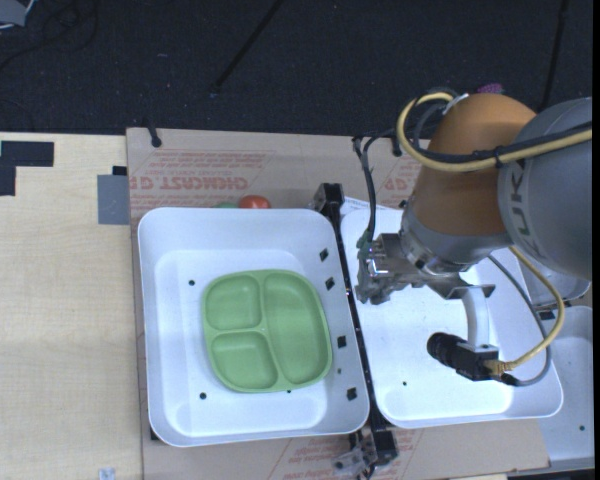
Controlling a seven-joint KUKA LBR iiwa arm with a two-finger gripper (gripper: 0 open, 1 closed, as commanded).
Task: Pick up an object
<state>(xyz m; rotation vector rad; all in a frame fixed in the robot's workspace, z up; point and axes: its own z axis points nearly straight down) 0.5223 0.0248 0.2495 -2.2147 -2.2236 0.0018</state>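
Claw [378, 273]: hung low over the right bin, near that bin's edge closest to the left bin.
Claw state: it showed as a small tangle of grey metal under the wrist, shadowed and partly covered by the arm. How far open it was, and whether it had hold of anything, could not be told.
Arm [480, 178]: grey with an orange band, it bulked above and to the view's right of the claw and was cut off at the frame's right side.
Right bin [405, 388]: lay directly under the claw. Its far half and right side were hidden by the arm, and bare white floor showed on the near side of the claw.
Left bin [180, 258]: lay beside the claw, on the view's left, in full sight.
Plate [267, 330]: green, with three compartments, it lay flat in the middle of the left bin, to the view's left of the claw and a little nearer the camera, well apart from it.
Red thing [254, 203]: sat beyond the left bin's far rim, farther back than the claw. Only its top showed, too little to say what it was.
Cardboard [280, 173]: lay under both bins, with reversed print on it that was hard to read.
Desk [50, 318]: pale wood, far to the view's left of the claw.
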